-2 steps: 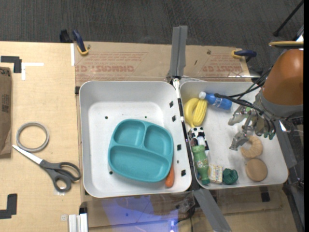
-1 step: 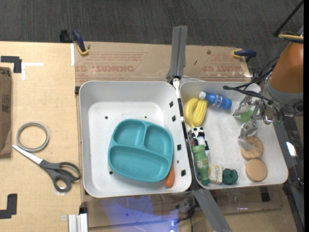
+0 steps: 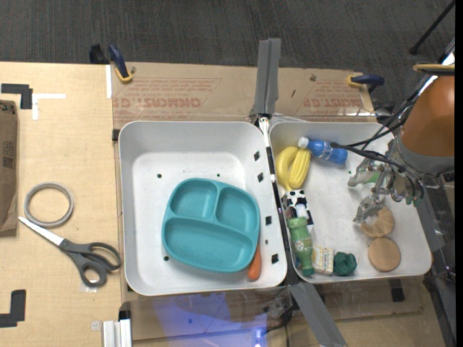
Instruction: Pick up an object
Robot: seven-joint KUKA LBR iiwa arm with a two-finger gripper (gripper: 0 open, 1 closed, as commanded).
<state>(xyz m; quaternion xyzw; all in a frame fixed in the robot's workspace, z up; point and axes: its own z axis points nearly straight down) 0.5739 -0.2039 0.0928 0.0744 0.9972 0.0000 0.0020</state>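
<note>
While the gripper (image 3: pixel 367 194) hangs over the right bin (image 3: pixel 329 194), we see its fingers (image 3: pixel 359 176) spread apart, grasping nothing. Two wooden discs (image 3: pixel 380 223) lie just below it, the upper one touching its fingertips.

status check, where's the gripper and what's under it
Gripper low in right bin, above upper wooden disc. No object seen held. Second wooden disc close beside; green ball, bottle further off.

We see a lab or workshop: a plywood bench (image 3: pixel 58 157) with clamps (image 3: pixel 119 63), cardboard (image 3: pixel 188 92), tape (image 3: pixel 49 203), scissors (image 3: pixel 76 250), and grey carpet (image 3: pixel 217 13).
</note>
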